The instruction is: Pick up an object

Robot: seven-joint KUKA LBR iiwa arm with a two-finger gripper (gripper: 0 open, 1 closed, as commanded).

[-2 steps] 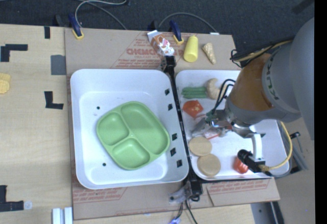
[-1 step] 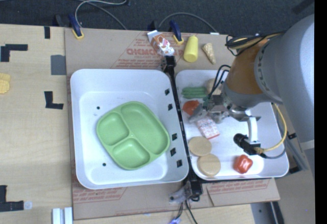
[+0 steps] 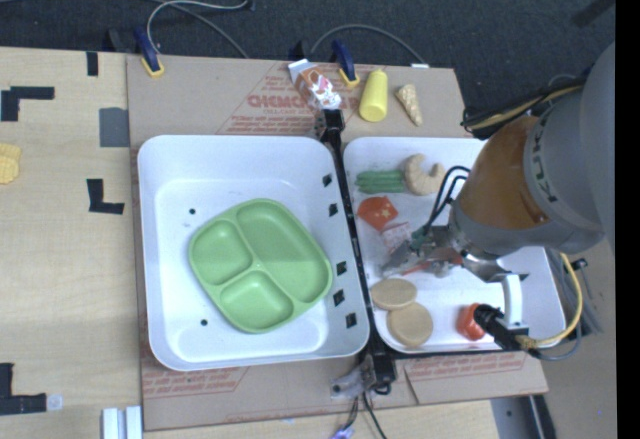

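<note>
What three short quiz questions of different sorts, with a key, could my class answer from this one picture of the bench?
1. True or false: the green divided plate lies in the left bin.
2. Multiple choice: the yellow cylinder rests A) in the right bin, B) on the cardboard behind the bins, C) on the plate.
3. Fill in: the two tan discs lie at the ___ edge of the right bin, below the gripper.

Key: 1 true; 2 B; 3 near (front).
</note>
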